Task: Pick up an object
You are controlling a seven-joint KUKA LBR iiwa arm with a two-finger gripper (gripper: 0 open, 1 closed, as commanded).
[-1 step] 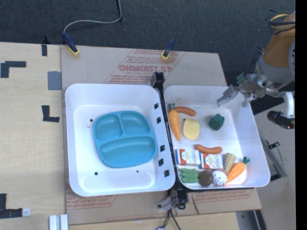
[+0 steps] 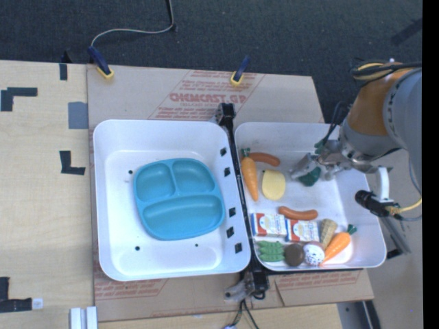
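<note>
While the hand (image 2: 310,170) hangs low in the right shallow white bin (image 2: 357,204), whether spread or clamped I cannot tell, nothing looks lifted: the pale yellow plastic potato (image 2: 274,184) and toy foods lie there.

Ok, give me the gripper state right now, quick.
Gripper: over the right bin, fingers spread open around a small dark green object; a firm hold on it cannot be told.
</note>
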